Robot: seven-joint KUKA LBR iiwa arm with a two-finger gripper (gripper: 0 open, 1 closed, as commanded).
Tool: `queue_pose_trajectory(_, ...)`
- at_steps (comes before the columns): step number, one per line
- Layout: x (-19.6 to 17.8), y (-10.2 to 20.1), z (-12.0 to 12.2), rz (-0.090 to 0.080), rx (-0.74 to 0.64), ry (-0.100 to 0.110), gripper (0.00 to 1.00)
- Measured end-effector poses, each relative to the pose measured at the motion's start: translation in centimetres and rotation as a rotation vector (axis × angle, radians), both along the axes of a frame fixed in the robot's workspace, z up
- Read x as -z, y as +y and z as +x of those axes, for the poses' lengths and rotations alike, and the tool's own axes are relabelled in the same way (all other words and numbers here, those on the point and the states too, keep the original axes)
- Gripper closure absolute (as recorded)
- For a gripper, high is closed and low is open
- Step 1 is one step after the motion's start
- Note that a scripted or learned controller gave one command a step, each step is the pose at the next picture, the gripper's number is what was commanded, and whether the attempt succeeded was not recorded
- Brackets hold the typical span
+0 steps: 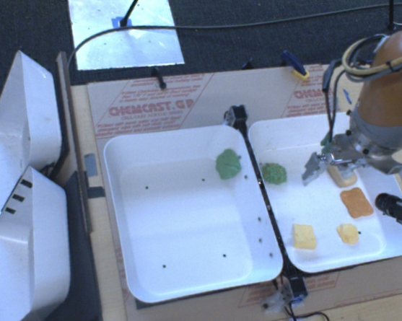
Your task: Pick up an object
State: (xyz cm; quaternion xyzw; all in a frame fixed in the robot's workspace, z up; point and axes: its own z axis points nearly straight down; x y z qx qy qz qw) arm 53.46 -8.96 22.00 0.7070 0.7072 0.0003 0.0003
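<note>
My gripper [328, 165] hangs over the upper right part of the right bin [306, 130], its fingers spread open. A tan bread-like piece [344, 177] lies on the bin floor just below and right of the fingertips, partly hidden by the wrist, and nothing sits between the fingers. Below that piece rests an orange toast-like slab [356, 203]. Near the bin's front lie a yellow cube [304, 236] and a small yellow chunk [348, 233]. One green leafy lump [273, 173] sits by the divider in the right bin, and another [227, 164] is in the left bin [191, 259].
A black clamp strip [261, 185] runs along the seam between the two bins. Two spare white bins [28, 206] lean at the far left. Cables [363, 56] loop above the arm's orange band.
</note>
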Motion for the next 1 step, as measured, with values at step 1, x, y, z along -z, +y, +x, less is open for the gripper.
queue_pose_trajectory(1, -4.48, 4.01, -1.14, 0.001, 0.034, -0.004, 0.00)
